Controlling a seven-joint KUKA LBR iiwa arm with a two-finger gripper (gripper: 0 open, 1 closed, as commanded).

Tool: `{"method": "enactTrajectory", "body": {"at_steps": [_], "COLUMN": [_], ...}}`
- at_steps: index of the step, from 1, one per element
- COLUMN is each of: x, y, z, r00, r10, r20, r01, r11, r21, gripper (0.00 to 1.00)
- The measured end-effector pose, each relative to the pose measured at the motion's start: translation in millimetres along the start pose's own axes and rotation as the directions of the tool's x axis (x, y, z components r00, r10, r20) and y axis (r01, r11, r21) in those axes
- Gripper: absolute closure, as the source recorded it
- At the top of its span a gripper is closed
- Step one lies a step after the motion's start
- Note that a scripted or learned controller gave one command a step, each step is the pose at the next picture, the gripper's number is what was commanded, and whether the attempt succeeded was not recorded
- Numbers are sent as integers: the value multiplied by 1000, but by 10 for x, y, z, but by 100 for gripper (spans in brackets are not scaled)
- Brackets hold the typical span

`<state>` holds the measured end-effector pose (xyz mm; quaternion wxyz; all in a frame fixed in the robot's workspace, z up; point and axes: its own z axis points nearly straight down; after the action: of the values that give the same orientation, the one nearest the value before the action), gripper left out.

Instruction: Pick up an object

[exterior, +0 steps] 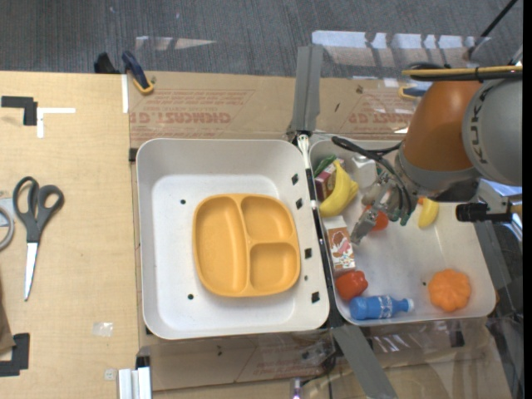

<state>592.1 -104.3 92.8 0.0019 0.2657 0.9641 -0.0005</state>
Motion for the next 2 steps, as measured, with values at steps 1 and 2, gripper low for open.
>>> {"method": "enactTrajectory", "body": {"at_steps": [1,2], "x": [-9,-303], "y": [9,60], "z": [-101,-1814], "r00": [1000,932], "r10": [-4,363], "r20": [4,-1], "r01": [4,-363], "r11": [1000,932], "r21": [0,1], "gripper": [100,100]}}
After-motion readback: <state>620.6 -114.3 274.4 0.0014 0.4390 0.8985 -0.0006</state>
